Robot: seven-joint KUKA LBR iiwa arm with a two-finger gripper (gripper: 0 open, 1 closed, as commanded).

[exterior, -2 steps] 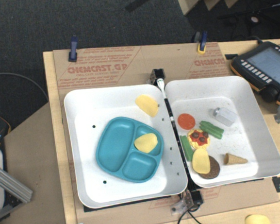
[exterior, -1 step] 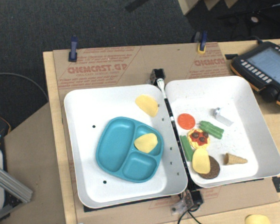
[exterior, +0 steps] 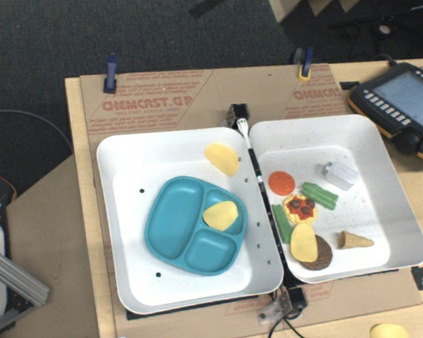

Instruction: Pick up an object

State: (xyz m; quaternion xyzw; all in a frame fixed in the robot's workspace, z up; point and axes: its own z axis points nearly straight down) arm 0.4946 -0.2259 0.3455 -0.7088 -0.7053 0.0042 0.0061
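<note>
Looking down at the bench, you have two white bins side by side on a brown cardboard sheet (exterior: 154, 103), with all the pickable objects lying loose inside them. The left bin (exterior: 119, 209) holds a teal divided plate (exterior: 180, 226) set at a slant near its middle. A pale yellow piece (exterior: 220, 215) rests in the plate's right-hand compartment, and a second yellow piece (exterior: 222, 158) lies on the bin floor just above the plate, near the wall shared with the other bin. The right bin (exterior: 389, 186) is more crowded. An orange-red disc (exterior: 282, 183) sits near its left wall. Below the disc is a small item with dark red spots (exterior: 300, 207), and a long green strip (exterior: 282, 223) lies along the left wall beside it. A short green piece (exterior: 320, 195) lies tilted just right of the spotted item, and a small pale grey block (exterior: 338, 175) sits just above that. Toward the near wall, a yellow oval (exterior: 303, 243) overlaps a brown disc (exterior: 322, 256), and a tan wedge (exterior: 356, 241) lies apart to their right. A black clip (exterior: 239, 114) sits at the far end of the seam between the bins. A blue clamp (exterior: 110, 74) grips the sheet's far edge, and a dark handheld screen (exterior: 401, 104) lies at the right.
</note>
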